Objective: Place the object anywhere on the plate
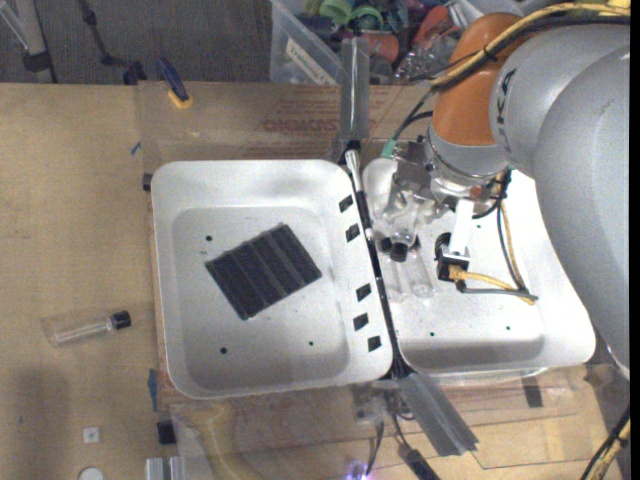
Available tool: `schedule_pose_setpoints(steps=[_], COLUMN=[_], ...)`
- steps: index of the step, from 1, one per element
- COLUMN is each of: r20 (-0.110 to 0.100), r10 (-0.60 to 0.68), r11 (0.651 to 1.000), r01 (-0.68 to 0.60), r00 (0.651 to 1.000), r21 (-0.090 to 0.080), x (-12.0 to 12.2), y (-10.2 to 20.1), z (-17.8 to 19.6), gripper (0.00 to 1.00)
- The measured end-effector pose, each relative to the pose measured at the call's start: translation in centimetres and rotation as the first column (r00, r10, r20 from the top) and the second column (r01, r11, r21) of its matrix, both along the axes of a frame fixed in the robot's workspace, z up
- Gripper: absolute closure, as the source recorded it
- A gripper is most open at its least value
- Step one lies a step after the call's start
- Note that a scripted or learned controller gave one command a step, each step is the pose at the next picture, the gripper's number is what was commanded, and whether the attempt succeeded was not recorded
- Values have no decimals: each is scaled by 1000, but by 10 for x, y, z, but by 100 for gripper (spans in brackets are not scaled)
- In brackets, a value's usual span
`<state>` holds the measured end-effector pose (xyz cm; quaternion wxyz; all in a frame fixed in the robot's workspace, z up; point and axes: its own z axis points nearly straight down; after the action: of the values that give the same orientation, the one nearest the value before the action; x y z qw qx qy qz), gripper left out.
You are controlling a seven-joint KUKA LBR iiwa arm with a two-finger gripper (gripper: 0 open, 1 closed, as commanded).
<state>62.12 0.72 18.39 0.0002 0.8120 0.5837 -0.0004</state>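
Note:
A dark ribbed rectangular plate (262, 270) lies flat and turned at an angle in the left bin (190, 368). In the right bin (500, 343), close to the divider, lies what looks like a clear tube (416, 280) with a small black end (398, 251); it is hard to make out against the white floor. My gripper (402, 230) hangs low over the upper left of the right bin, right at the tube's black end. Whether it touches the tube cannot be told. The wrist and its orange band (478, 78) hide the bin's far right corner.
A metal divider bar (366, 258) with black clips separates the two bins. Yellow and black cables (490, 283) trail from the wrist across the right bin. A second clear vial with a black cap (88, 326) lies on the bench to the left. A crate of toys (390, 13) stands behind.

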Motion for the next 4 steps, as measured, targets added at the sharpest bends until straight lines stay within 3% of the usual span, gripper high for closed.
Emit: schedule_pose_setpoints(steps=[1,2,3,4], r20=[-1,-1,1,1], r10=[-443,-482,-542,-544], r11=[897,876,840,839], r01=[443,482,542,544], r00=[897,876,840,839], r21=[-1,0,4,3], x=[22,38,38,38], y=[58,124,211,210], z=[0,8,42,42], gripper=[100,100,100,0])
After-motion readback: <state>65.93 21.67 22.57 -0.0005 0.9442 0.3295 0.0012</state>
